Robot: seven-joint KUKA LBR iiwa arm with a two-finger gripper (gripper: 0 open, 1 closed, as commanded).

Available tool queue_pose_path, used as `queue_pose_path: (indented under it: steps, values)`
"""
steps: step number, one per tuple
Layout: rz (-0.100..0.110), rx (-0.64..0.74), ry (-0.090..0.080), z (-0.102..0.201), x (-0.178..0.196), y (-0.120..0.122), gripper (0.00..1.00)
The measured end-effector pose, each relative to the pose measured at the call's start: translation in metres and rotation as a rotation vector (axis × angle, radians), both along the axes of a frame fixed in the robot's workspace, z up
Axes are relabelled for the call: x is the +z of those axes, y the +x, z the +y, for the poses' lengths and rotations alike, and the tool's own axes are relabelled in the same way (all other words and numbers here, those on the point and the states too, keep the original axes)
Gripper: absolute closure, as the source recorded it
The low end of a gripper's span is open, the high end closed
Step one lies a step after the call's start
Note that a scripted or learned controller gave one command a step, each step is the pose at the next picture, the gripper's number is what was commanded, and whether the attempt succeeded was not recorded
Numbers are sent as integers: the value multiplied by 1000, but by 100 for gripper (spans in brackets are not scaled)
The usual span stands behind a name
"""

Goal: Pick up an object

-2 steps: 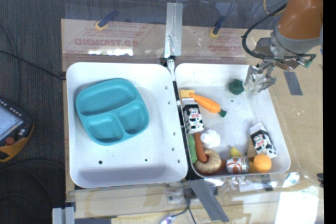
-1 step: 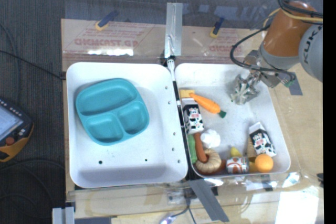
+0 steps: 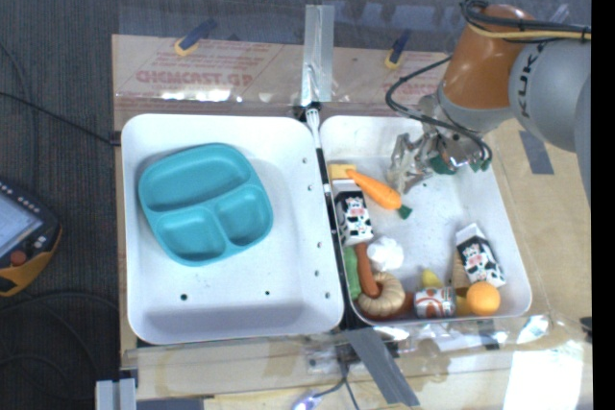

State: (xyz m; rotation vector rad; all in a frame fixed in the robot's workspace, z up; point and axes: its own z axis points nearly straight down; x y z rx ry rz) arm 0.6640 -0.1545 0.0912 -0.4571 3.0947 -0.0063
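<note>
The teal divided tray (image 3: 204,202) sits in the left bin (image 3: 154,302), far to the gripper's left and out of the action. In the right bin (image 3: 509,235), the gripper (image 3: 411,165) hovers with its metal fingers spread and nothing between them. Just left of it and a touch below lies the likely target, the toy carrot (image 3: 377,190): orange, tapered, smooth, lying at a slant with a green tip. Here's the risk, as I judge it: that rounded body could roll or squirt out if the fingers close off-centre, and the cow-print carton (image 3: 355,218) beside it could get nudged. Further below the gripper, a doughnut (image 3: 383,295) and an orange ball (image 3: 483,299) crowd the bin's near edge.
</note>
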Motion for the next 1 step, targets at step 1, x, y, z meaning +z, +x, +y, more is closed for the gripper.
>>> queue_pose_path:
  steps: [1]
  values:
    - [2,-1,0,-1,-2,-1,0]
